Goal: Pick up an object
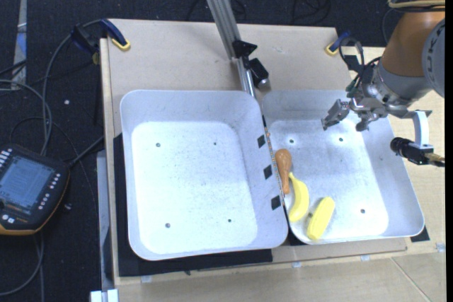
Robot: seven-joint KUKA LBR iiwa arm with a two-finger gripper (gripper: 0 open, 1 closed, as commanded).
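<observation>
Overhead, a pale wooden bench (212,53) carries two shallow white plastic bins side by side. The left bin (191,173) is the bigger-looking of the pair; the right bin (354,166) holds all the goods. A grey KUKA arm with an orange band (414,46) reaches in from the right, its two-finger gripper (347,113) poised over the right bin's back half, near the far wall. Fingers appear spread apart w/ nothing between them, though at this res. that's a best reading.

The candidates sit bunched at the right bin's front-left corner, well apart from the gripper: a yellow curved banana-shaped toy (299,199), a yellow oblong block (320,217) just beside it, and a slim orange-brown carrot-like piece (284,166) lying against the divider edge.

Judgement: approach phase, no grasp yet. To do it well, the arm should travel toward the front-left cluster, pick the oblong block as the freest target, line the fingers across its narrow width, and descend straight, avoiding the bin wall & the banana touching alongside.
</observation>
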